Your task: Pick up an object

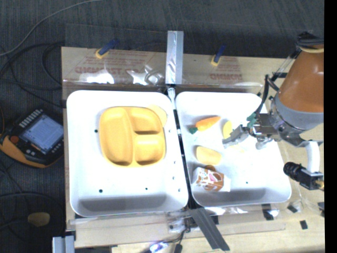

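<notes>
Two white bins sit side by side on the tabletop (237, 67). The left bin (84, 183) holds a yellow divided tray (131, 135). In the right bin (263, 186), taking the carrot (206, 123) as landmark: a yellow block (208, 154) lies below it, a printed packet (210, 179) lower still, and a small yellow piece (227, 128) just to its right. The gripper (237, 136) hovers right of the carrot, close beside that small piece, holding nothing; whether its opening is wide or narrow I cannot tell.
</notes>
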Motion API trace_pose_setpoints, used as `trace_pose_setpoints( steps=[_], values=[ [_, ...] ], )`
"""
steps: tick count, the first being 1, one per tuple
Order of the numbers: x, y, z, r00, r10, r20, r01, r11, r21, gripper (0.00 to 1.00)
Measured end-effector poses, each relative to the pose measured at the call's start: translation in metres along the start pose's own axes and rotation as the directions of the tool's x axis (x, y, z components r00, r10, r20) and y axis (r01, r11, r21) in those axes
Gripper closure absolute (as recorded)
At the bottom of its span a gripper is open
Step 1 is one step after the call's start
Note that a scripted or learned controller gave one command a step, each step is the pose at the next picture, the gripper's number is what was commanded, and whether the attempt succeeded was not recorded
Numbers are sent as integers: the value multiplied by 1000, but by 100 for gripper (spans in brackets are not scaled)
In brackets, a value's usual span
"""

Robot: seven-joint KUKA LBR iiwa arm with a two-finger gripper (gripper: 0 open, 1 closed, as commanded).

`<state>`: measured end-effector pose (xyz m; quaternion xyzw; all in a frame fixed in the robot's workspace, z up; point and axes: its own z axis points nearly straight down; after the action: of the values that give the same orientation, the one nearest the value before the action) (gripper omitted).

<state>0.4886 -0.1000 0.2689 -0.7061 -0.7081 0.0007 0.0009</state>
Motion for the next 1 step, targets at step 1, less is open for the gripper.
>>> trace_pose_setpoints(
  steps=[1],
  values=[
    [-25,63,63,997,81,-1,-81,997,0,0]
  ],
)
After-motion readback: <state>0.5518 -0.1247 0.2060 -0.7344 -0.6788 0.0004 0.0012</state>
